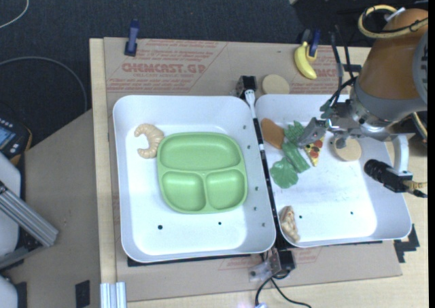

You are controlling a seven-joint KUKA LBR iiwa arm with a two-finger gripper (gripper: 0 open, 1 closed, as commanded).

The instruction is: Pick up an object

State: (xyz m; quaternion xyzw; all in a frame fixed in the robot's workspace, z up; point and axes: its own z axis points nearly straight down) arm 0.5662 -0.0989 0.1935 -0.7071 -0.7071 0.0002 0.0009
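Arm (pixel 391 62): grey with an orange band, it reaches in from the right, above the right bin
End effector (pixel 314 138): low over the upper left part of the right bin, at a small red and yellow item (pixel 314 154) and some green leafy pieces (pixel 296 135); I cannot tell how it stands
Right bin (pixel 340 221): it holds the green leafy pieces, a green round piece (pixel 285 175), an orange-brown piece (pixel 272 133) near its left wall, a tan disc (pixel 348 151) and a beige shell-like item (pixel 289 220) at the lower left
Left bin (pixel 136 218): it holds a green tray (pixel 202 171) with 3 compartments and a croissant (pixel 149 140) just beside the tray's upper left corner
Tabletop (pixel 170 65): a banana (pixel 305 61) and a beige disc (pixel 275 85) lie behind the right bin, a blue clamp (pixel 132 37) on the far edge
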